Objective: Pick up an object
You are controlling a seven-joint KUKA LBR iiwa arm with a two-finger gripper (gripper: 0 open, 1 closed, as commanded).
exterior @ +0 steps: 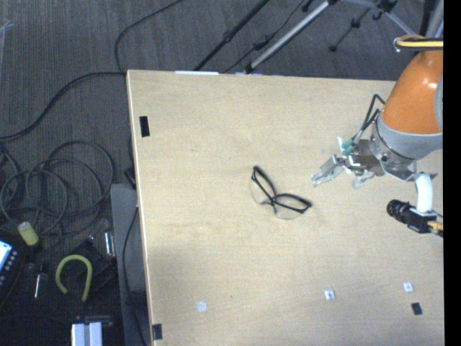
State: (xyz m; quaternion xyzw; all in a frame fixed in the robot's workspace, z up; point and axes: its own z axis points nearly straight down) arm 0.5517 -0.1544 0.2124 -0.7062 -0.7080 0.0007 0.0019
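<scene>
Camera view is taken from above a pale wooden bench top, seen at a slant; a pair of black-framed glasses is laid flat near the middle of that surface, with one temple arm folded out toward the far left and the clear lenses turned toward the near right; the gripper is seen to the right of the glasses, close by but apart from them, and its two pale fingers are spread open with nothing held between them; the grey arm with its orange band is brought in from the right edge; a short black strip is fixed near the far left corner of the bench; dark floor is seen on the left, where coiled black cables and a green hook-shaped piece are scattered.
</scene>
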